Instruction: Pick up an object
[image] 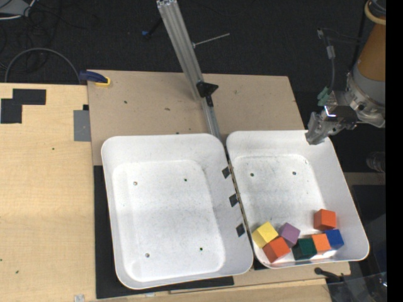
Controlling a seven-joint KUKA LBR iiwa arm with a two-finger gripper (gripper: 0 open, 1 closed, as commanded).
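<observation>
We hover our end effector, grip state unclear, over the right bin, needing descent toward the blocks.

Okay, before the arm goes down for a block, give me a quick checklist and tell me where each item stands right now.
1. Blocks present in the right bin: ok, seven clustered at its near corner.
2. End effector over the blocks: not ok, it hangs at the bin's far right corner.
3. Nothing carried by the end effector: cannot tell.
4. A block standing free to grasp: ok, the red-orange block sits slightly apart.
5. Others easy to separate: not ok, the yellow block, purple block and green block are packed tight.
</observation>
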